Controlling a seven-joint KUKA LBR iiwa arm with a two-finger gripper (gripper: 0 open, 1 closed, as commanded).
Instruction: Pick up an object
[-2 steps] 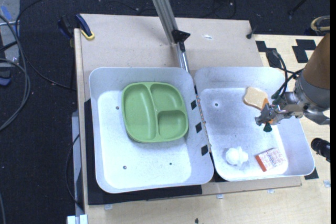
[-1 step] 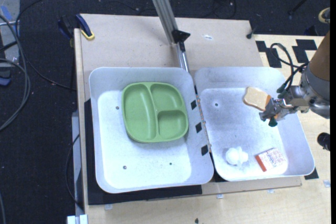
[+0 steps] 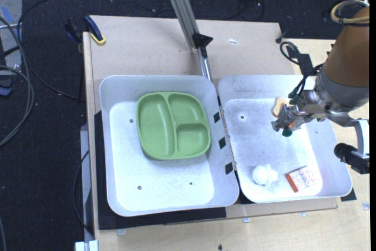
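Observation:
My gripper (image 3: 284,125) hangs over the upper middle of the right bin (image 3: 329,185), reaching in from the right. A small tan object (image 3: 278,107) lies just behind it, partly hidden by the gripper. A small dark green bit shows at the gripper's tip, and I cannot tell what it is. A white lumpy object (image 3: 264,174) sits near the bin's front. A red and white packet (image 3: 303,179) lies to the right of that object. Both are well in front of the gripper.
The left bin (image 3: 117,185) holds a green divided plate (image 3: 174,125). A grey metal pole (image 3: 182,3) slants from the back down to the gap between the bins. Black clips (image 3: 223,141) sit along the bins' shared edge.

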